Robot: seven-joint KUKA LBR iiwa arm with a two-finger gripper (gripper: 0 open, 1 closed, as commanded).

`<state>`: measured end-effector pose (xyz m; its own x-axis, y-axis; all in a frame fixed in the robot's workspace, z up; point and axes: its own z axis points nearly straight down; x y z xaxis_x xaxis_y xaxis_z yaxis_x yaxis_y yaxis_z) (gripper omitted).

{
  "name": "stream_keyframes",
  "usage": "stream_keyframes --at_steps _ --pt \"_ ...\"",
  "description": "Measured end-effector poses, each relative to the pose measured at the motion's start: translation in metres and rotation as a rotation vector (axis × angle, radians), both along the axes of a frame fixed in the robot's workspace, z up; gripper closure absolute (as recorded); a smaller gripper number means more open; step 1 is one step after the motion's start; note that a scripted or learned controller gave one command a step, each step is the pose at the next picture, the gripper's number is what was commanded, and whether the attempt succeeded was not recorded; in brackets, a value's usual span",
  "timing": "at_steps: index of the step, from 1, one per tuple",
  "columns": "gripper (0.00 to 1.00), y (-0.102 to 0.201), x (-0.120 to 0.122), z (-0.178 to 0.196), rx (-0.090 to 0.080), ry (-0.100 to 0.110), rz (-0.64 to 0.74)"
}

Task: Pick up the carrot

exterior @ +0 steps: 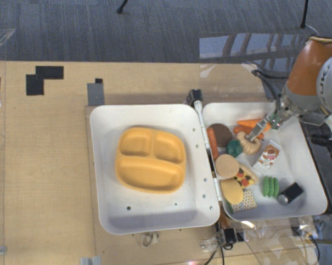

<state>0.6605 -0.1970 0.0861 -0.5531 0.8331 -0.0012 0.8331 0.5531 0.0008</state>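
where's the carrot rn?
The carrot lies in the right bin, near its far edge. It sits beside the brown piece, and the gripper is right over its near end.

The worktop [47,178] is pale wood, seen at a slant from above. Two shallow white bins sit side by side on it, touching along their inner rims: the left bin [107,159] near the worktop's middle, the right bin [311,178] toward its right edge. Black tape patches [43,78] are stuck near the far left corner. A small grey block [95,94] stands just beyond the left bin's far left corner. Cables and clips [225,239] lie along the near edge below the seam where the bins meet.
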Motion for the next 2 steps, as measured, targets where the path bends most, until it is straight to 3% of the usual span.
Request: stream_keyframes --at_steps 1,2 --pt "0.0 0.038 0.011 0.001 0.001 -0.006 -0.334" --pt "1.0 0.038 0.011 0.017 -0.005 -0.003 -0.325"
